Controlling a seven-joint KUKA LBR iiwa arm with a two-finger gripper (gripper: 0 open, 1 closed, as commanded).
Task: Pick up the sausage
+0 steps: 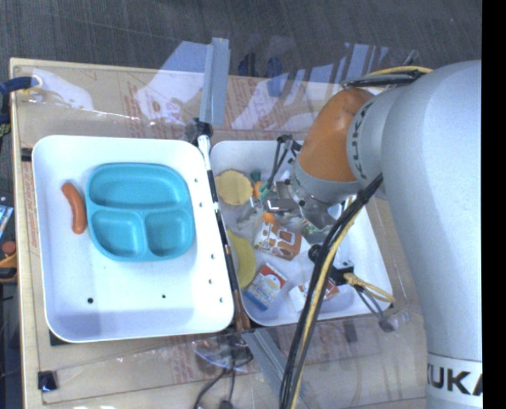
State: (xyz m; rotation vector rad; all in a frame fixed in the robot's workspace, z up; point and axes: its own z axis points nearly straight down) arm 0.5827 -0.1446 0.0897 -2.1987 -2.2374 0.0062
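Grey arm (pixel 423 169) bent low over right bin (pixel 374 254)

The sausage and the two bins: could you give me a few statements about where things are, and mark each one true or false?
1. The sausage lies in the left bin. True.
2. The sausage lies inside the blue tray. False: it lies on the bin floor just left of the tray.
3. The arm is over the right bin. True.
4. The blue tray has three compartments. True.
5. The arm is reaching over the sausage. False: it is above the other bin, well away from the sausage.
6. The right bin holds one thing. False: it holds several, among them small packages.
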